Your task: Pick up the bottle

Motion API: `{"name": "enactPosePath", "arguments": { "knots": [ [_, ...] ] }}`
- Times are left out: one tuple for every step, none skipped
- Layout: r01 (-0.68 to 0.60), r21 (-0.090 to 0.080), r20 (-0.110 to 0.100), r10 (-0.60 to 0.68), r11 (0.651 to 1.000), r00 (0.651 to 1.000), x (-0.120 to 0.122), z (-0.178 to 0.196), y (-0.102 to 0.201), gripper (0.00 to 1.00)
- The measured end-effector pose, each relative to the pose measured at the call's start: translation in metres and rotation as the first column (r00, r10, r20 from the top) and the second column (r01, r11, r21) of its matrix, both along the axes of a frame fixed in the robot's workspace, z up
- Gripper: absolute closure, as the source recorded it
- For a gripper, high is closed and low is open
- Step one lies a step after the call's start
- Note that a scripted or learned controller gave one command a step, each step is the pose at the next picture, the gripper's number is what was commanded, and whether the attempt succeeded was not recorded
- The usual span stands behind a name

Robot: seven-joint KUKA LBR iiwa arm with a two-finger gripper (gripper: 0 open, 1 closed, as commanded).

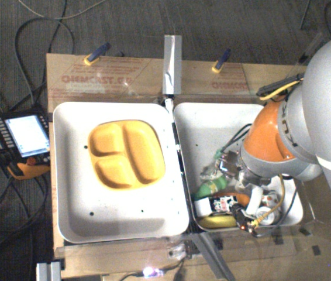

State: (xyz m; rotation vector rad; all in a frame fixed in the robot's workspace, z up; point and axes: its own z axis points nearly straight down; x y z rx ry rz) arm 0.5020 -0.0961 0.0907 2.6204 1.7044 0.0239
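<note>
you had the arm (pixel 282 139) reaching in from the right, bent low over the right bin (pixel 212 119), with the claw (pixel 238 183) down among the clutter at that bin's near end. from above, the orange band and wrist covered most of the claw, so you could not tell how it stood or whether anything was in it. the bottle (pixel 212 187), green and lying on its side, was in the lower left part of the right bin, just beside the claw on its left and close to the wall between the bins. a yellow banana-like piece (pixel 218 220) lay along the near wall, a small white box with a dark label (pixel 212 205) sat between it and the bottle, and something orange (pixel 241 198) lay beside the wrist. the left bin (pixel 72 215) held the yellow divided tray (pixel 127 153), well apart from all this. the step looked like the descent or the closing onto the bottle, with the lift not yet done, since the bottle seemed to rest on the bin floor. your next move called for a firm bite across the bottle's body, not its neighbours, then a straight rise; packed so tightly, the box or the orange thing could be caught or dragged along, and a round bottle could roll out of a shallow bite.
</note>
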Motion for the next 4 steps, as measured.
{"name": "enactPosePath", "arguments": {
  "knots": [
    [0.002, -0.003, 0.001, -0.002, 1.0, 1.0, 0.001, 0.01, -0.002, 1.0],
    [-0.04, 0.002, -0.026, 0.04, 0.999, 0.999, 0.004, 0.127, 0.09, 1.0],
    [-0.258, 0.002, -0.025, 0.258, 0.966, 0.966, 0.004, 0.192, 0.05, 1.0],
    [-0.258, 0.002, -0.025, 0.258, 0.966, 0.966, 0.003, 0.192, 0.05, 0.0]
  ]
}}
